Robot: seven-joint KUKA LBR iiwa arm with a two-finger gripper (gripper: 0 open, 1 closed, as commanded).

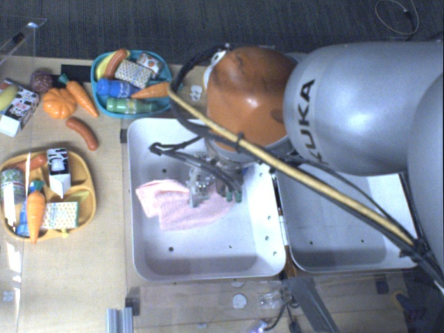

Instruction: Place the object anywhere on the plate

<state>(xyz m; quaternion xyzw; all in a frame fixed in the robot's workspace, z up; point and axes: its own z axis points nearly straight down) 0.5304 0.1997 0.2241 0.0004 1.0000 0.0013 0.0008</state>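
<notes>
While the end effector (208,186) hangs over the pink cloth (182,203) in the left bin (208,266), I cannot tell its state. Soft cloth could slip loose or drag; no plate sits near the cloth.

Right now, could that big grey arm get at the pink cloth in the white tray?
Probably yes. The gripper hangs right over the pink cloth, which lies alone on the floor of the left bin, with nothing seen between them.
</notes>
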